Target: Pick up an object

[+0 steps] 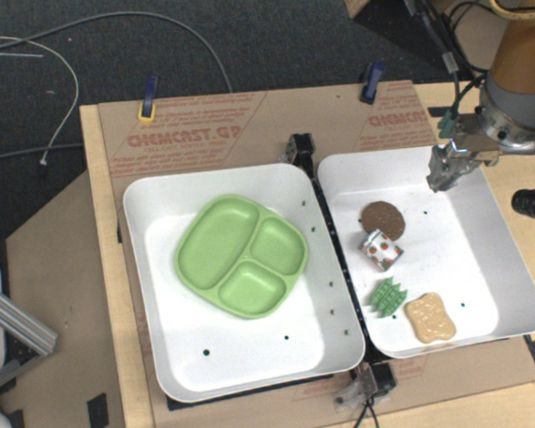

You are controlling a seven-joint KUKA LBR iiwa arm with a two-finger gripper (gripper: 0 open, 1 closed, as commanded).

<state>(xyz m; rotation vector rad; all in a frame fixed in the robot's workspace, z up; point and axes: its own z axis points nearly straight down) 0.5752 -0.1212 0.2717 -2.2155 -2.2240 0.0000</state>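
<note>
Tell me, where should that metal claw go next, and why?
Probably toward the camera's lower left and down. The gripper hangs at the right bin's far edge, above bare floor, while the nearest object, the brown disc, lies nearer the divider, next to the small spotted block.

Glossy green plastic plate (241, 254), matt cardboard bench (113, 270)

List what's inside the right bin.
Right bin holds a brown disc, a small white-and-red block touching it, a green toy and a tan cracker. Beneath them stays hidden.
</note>
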